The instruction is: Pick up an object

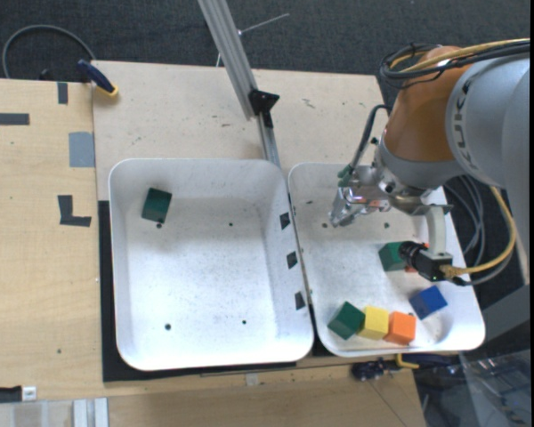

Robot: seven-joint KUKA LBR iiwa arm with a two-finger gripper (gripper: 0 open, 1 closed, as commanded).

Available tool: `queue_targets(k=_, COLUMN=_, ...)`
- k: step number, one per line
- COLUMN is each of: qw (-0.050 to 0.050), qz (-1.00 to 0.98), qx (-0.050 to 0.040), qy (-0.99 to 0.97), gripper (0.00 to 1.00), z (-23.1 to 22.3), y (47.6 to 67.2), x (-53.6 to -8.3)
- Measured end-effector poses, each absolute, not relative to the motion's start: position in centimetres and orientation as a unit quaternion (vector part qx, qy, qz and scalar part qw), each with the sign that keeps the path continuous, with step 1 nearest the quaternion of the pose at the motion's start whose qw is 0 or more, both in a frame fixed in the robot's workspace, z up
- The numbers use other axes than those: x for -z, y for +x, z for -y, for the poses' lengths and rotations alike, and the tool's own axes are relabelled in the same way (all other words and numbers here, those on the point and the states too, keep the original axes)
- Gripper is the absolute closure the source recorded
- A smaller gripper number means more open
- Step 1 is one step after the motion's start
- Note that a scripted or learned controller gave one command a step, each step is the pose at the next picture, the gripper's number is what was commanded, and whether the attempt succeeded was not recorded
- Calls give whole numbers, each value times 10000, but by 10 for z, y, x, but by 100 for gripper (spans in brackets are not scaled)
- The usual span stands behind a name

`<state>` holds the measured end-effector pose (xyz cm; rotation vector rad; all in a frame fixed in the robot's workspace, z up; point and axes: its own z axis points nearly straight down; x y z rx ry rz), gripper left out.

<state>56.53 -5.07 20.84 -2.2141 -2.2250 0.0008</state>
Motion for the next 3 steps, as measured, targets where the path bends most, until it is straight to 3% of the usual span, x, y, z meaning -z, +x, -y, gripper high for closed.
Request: queue_targets(k=3, qw=17, qz=7094, qx=-11, qy=-7048, gripper=100, z=-85, y=509, x=-220)
